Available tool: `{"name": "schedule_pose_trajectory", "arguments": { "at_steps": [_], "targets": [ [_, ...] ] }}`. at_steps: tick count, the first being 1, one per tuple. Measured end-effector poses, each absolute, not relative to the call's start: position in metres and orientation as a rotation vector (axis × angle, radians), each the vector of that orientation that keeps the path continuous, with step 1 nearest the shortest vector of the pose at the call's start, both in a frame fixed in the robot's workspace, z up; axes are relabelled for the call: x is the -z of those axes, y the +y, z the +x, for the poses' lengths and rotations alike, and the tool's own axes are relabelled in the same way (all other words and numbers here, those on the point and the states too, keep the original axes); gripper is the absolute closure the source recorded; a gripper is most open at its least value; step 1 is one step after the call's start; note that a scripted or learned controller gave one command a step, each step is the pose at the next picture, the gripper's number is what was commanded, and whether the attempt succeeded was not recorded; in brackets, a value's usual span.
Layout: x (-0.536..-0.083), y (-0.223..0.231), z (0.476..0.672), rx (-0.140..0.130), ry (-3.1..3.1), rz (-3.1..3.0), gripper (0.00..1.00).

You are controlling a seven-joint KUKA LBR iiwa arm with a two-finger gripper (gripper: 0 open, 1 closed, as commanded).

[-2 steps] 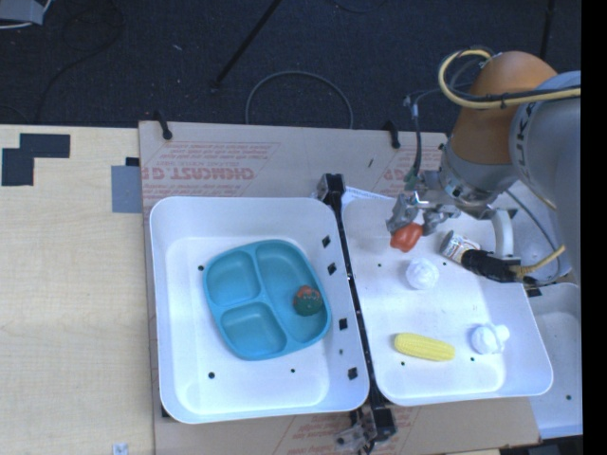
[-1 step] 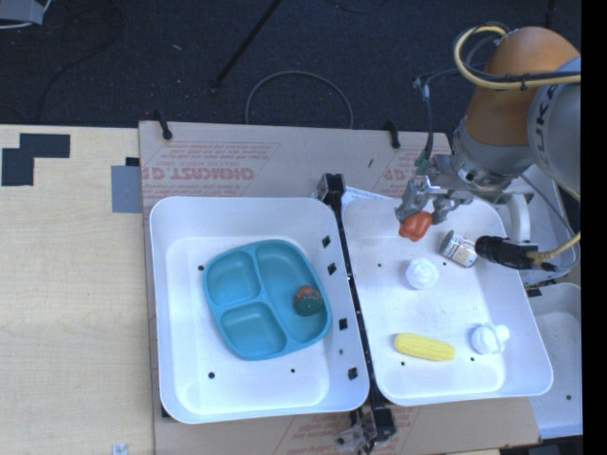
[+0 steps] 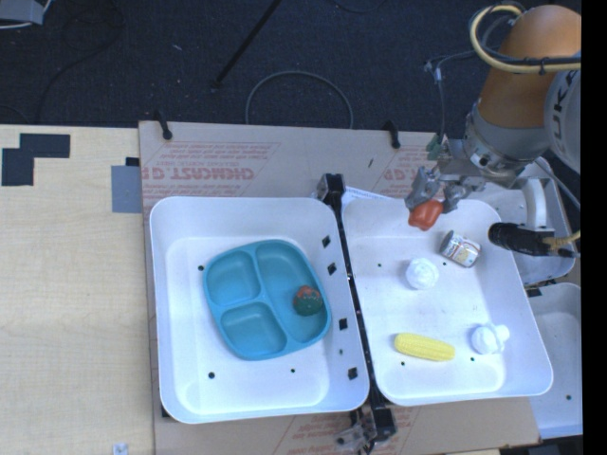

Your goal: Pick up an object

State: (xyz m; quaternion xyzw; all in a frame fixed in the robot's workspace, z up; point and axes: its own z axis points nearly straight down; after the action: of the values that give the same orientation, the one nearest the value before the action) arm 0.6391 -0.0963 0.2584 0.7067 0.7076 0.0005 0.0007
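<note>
My gripper point(image 3: 429, 200) hangs over the far edge of the right bin point(image 3: 531, 377). It is shut on a small orange-red object point(image 3: 424, 216) that juts down from between its fingers, lifted off the bin floor. On that floor lie a small silvery can point(image 3: 461, 249) on its side, a white round piece point(image 3: 422, 273), a yellow corn cob point(image 3: 424, 347) and a white lump point(image 3: 487, 337).
The left bin point(image 3: 175, 254) holds a blue divided plate point(image 3: 248, 325) with a small green and red ball point(image 3: 306, 300) in its right compartment. A black divider point(image 3: 343, 282) separates the bins. Cardboard lies beneath both, and a wooden table stretches to the left.
</note>
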Motion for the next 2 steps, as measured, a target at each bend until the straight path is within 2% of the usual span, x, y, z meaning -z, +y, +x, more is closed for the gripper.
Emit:
{"name": "schedule_pose_trajectory", "arguments": {
  "at_steps": [1,2],
  "targets": [
    [-0.261,-0.041,0.634,0.001,2.229,2.220,1.00],
    [-0.247,0.013,0.615,0.004,2.230,2.221,1.00]
  ]
}}
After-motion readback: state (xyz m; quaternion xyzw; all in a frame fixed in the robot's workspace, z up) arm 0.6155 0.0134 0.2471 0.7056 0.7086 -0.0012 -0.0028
